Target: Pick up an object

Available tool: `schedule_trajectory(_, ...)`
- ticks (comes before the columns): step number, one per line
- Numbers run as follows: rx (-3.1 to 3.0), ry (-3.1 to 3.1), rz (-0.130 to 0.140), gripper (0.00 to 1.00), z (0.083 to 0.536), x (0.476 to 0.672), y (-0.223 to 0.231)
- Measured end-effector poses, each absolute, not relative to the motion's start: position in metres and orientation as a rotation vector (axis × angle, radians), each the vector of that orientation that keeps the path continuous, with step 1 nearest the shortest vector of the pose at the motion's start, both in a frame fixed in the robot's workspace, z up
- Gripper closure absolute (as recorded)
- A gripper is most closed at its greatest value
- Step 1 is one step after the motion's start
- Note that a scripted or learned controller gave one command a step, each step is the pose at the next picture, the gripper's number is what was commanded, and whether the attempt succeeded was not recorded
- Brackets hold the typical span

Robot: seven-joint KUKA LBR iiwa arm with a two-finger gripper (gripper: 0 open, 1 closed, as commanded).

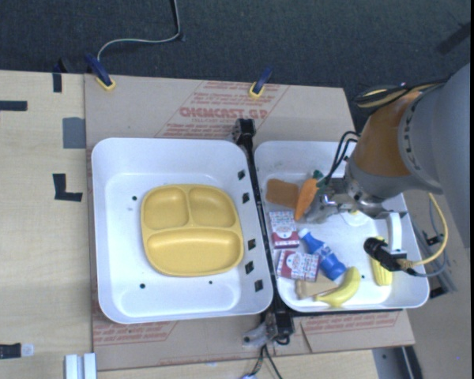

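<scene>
My gripper (324,201) hangs low over the middle of the right bin (288,155), reaching in from the right. An orange carrot-shaped toy (305,199) stands tilted right against its left side; whether it is gripped is hidden. A brown flat piece (280,191) lies just left of the carrot. In front of them lie a red-and-white packet (282,227), a second red-and-white packet (300,266), a blue toy (325,258) and a yellow banana (342,289).
The left bin (110,172) holds a yellow divided plate (192,229) at its middle. A black divider (255,212) runs between the two bins. Both bins rest on a cardboard sheet (213,109). The arm's grey and orange body covers the right bin's right side.
</scene>
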State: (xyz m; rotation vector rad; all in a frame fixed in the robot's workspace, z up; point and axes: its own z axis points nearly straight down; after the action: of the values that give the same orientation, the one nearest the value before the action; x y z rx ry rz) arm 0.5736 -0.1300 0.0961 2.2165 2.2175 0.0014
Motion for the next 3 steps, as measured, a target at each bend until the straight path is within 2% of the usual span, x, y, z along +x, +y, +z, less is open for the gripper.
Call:
schedule_trajectory(1,2.217,2.222,0.003,0.0,0.086,0.62,-0.095)
schedule_trajectory(2,2.222,2.225,-0.005,0.0,0.084,0.668,-0.096)
schedule_trajectory(3,2.221,2.223,-0.006,0.0,0.084,0.668,-0.095)
